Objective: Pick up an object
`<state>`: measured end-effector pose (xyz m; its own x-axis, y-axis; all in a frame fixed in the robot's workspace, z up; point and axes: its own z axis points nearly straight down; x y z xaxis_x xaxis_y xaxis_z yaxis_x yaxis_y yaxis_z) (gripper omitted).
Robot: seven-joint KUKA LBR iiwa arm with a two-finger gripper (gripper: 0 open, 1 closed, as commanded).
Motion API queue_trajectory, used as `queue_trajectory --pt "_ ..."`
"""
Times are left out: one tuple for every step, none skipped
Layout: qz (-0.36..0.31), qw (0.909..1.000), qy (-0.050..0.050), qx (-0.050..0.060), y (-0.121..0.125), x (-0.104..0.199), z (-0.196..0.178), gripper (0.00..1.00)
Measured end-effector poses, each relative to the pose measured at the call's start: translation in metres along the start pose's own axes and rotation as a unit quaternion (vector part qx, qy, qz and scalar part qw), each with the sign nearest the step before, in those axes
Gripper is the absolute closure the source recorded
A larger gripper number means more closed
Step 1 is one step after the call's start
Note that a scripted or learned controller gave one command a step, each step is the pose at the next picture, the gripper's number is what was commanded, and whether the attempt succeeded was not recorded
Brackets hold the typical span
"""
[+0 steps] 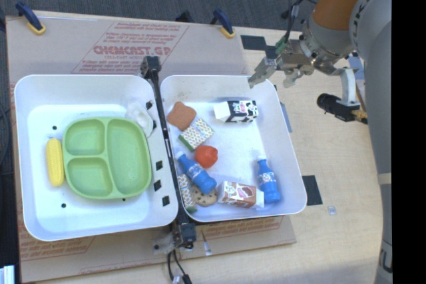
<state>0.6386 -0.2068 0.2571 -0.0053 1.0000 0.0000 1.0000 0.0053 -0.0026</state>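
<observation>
Camera view: right bin (287, 163) as landmark, crowded with small things; left bin (26, 143) just beside it, carrying a green divided plate (106, 157) and a yellow corn cob (54, 161). Gripper (274, 74) over the right bin's far right corner, fingers spread apart, nothing between them. By the look of it, nothing picked yet; choosing, descending and closing all left to do. Likeliest target, black-and-white milk carton (236, 110), inside the right bin near its far wall, on its side, long axis running left to right.
</observation>
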Motion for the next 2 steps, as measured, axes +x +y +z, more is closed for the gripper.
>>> queue_trajectory --pt "0.000 1.0000 0.000 0.000 -0.042 0.003 0.166 0.00" --pt "-0.001 1.0000 0.000 0.001 -0.142 -0.004 0.166 0.00"
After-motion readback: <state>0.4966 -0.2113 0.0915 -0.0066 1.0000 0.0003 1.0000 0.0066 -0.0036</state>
